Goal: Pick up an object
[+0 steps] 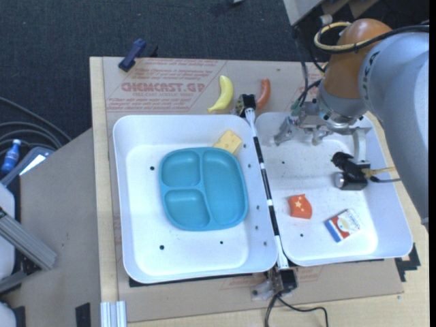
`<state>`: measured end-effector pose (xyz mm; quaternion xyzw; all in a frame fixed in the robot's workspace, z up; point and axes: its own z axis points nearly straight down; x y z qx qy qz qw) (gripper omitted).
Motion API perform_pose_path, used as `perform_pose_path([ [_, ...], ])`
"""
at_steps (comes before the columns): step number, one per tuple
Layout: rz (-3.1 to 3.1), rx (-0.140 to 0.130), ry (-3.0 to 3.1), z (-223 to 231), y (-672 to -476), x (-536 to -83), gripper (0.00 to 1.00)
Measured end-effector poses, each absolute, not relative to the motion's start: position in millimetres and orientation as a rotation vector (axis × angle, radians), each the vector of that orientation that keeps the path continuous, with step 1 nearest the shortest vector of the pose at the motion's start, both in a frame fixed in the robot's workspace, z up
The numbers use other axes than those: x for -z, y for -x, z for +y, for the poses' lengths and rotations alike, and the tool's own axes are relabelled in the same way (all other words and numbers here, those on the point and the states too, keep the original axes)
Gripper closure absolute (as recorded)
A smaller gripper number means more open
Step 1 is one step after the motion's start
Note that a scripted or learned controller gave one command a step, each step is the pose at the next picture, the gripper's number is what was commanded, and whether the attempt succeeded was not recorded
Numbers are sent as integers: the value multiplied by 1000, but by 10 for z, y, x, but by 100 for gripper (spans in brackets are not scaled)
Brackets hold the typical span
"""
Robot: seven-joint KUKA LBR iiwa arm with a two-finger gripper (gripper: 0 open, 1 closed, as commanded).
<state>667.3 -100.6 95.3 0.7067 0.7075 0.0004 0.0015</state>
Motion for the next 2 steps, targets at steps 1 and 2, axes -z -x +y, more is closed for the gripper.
perform_pose_path([
  [1, 2219, -4, -2216, -1004, -6680, -1057, 100],
  [2, 2219, -3, -2216, -1003, -6679, -1055, 0],
])
